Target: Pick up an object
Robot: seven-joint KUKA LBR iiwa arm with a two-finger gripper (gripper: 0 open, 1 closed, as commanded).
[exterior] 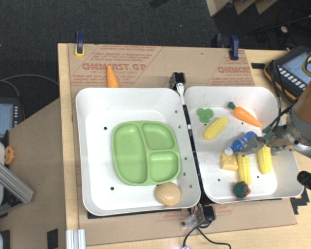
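gripper low over the right bin's toy food

we see the gripper (259,143) reaching in from the right, its tip among a blue bottle (242,142) and two corn cobs (264,160); we cannot tell its grasp state. around it in the right bin (217,191) lie a cheese wedge (229,163), another corn cob (215,128), a carrot (245,115) and broccoli (205,114). the left bin (93,154) holds a green divided plate (145,152) and a round bun (168,194).
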